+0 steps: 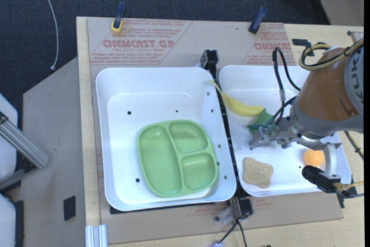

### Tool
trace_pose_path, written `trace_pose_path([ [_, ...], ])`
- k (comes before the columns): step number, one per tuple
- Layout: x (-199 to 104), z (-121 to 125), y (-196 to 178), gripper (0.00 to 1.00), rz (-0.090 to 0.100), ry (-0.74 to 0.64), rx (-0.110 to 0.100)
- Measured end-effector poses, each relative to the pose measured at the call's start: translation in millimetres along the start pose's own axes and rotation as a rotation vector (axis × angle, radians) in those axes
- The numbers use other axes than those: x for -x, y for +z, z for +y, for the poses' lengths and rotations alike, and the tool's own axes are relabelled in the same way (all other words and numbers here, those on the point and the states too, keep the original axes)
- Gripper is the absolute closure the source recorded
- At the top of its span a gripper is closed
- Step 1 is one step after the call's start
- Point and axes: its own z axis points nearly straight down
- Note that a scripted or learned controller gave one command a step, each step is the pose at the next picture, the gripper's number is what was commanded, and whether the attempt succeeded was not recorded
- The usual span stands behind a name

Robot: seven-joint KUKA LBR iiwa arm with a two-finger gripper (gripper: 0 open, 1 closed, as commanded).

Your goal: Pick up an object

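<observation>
The gripper (pixel 260 135) hangs low in the right bin (pixel 245 74), its metal fingers pointing toward the divider; how far they stand apart cannot be told, and nothing clearly sits between them. A green object (pixel 263 119) lies just above and touching its tip, with the yellow banana (pixel 240 105) a little farther up. The beige lump (pixel 257 172) rests below the gripper, the orange ball (pixel 313 157) behind it beside the wrist. The green divided plate (pixel 176 156) lies well off in the left bin (pixel 115 89).

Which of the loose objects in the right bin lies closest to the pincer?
The green object, right at the pincer. The banana lies beyond it, and the beige lump and the orange ball lie farther off.
</observation>
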Motion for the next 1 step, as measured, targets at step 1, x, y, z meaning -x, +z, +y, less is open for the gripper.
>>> trace_pose_path([
  [1,-0.3,0.1,37.8,0.00,-0.001,0.001,0.006],
])
